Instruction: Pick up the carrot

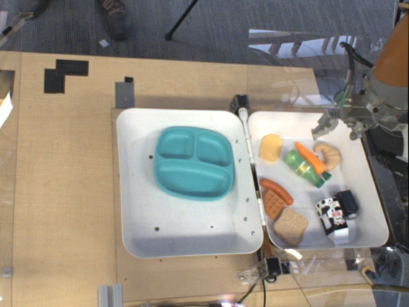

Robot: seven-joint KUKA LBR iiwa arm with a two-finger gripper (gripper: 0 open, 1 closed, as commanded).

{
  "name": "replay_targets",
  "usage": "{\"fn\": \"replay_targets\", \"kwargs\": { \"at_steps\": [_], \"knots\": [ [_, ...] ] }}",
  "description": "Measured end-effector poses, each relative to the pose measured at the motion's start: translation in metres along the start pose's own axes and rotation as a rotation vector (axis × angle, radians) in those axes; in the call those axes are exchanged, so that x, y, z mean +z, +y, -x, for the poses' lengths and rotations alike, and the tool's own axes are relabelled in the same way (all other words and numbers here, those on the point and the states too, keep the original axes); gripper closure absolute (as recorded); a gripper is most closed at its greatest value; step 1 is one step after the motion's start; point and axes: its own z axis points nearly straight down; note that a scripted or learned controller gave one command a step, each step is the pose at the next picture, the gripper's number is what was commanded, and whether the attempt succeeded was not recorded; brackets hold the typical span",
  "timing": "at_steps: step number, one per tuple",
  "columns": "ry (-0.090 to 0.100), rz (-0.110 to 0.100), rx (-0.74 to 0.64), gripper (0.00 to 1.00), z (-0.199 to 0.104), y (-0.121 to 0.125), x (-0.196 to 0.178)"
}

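Carrot: right bin, upper middle, lying across a green bottle, just beside a croissant.
Pincer: above the right bin's top edge, fingers spread, nothing between them, apart from the carrot.
Left bin: teal divided tray.
Writing: black-and-white box, print unreadable.

The long tapered plastic carrot is orange. It lies on a green plastic bottle-shaped toy. The rounded plastic lemon-like piece is yellow, and the curved croissant toy is light brown. The sausage-shaped toy is red-orange, the slice of toy bread is tan. The small box-shaped toy has a black and white pattern. The divided plastic plate is teal. Both shallow bins are white; the wooden desk is pale tan with black marks.
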Motion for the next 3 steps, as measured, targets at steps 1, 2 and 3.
{"fn": "replay_targets", "kwargs": {
  "at_steps": [1,2,3],
  "knots": [
    [0.002,-0.011,-0.126,0.0,0.04,0.034,0.113],
    [-0.006,0.018,-0.185,0.0,0.038,0.051,0.161],
    [-0.001,0.007,-0.41,0.0,0.017,0.014,0.166]
  ]
}}
